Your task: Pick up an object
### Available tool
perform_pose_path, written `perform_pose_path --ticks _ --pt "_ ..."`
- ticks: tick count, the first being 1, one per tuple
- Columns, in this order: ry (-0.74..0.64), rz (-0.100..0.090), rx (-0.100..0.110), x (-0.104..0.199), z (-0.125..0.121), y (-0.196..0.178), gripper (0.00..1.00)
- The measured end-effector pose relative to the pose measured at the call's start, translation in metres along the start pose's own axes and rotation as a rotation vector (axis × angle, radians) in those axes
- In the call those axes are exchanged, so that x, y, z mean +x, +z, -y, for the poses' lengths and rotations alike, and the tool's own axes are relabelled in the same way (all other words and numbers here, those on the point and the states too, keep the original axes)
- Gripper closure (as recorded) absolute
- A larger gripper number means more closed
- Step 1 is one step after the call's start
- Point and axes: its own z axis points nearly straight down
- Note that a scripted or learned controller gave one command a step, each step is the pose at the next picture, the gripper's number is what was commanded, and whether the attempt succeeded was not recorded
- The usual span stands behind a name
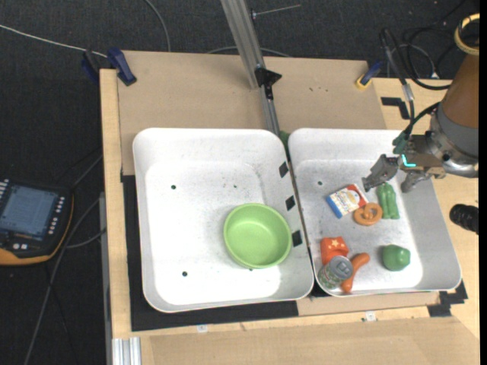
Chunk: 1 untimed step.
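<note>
Two shallow white bins (152,158) are seen on plywood, the right one's long green plastic vegetable (389,202), judged light and stiff, best pinched mid-length by the spread, empty two-finger gripper (396,175).

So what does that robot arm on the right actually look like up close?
The arm is a rounded, tube-like limb with a brownish-orange band and a grey metal ring below it at the wrist. Its gripper is a small dark grey metal piece with two thin fingers, and a tiny turquoise light glows on its body. Black cables run nearby.
</note>
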Motion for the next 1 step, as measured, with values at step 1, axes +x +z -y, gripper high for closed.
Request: perform_pose_path --ticks 1 --pt "0.000 0.000 0.000 0.0000 0.0000 0.0001 0.00"
